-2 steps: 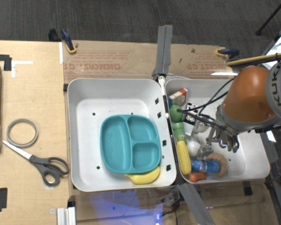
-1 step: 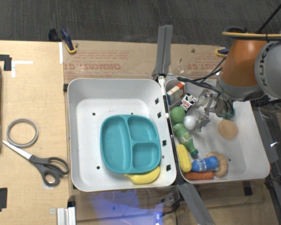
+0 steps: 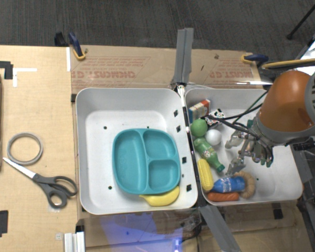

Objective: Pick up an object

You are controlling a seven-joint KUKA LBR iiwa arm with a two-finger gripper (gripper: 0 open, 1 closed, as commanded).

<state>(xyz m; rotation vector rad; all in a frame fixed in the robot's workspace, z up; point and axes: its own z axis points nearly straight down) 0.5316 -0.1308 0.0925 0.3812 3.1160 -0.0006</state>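
Note:
My gripper [image 3: 240,159] hangs over the right bin [image 3: 283,188], fingers spread open with nothing between them. Just below its tips lie a blue-wrapped item [image 3: 227,185] and a brown bun-shaped toy [image 3: 249,185]. An orange hot dog [image 3: 222,197] rests at the bin's front wall. Left of the gripper sit a green bottle [image 3: 209,153], a white ball [image 3: 213,136], a green ball [image 3: 198,127] and a yellow corn cob [image 3: 205,174]. A small red and white carton [image 3: 199,108] lies at the back.
The left bin [image 3: 94,140] holds a teal divided plate [image 3: 146,160] with a yellow banana [image 3: 161,198] at its front edge. On the bench at left lie scissors [image 3: 44,182] and a tape roll [image 3: 24,148]. A black and white toy [image 3: 216,116] sits near the carton.

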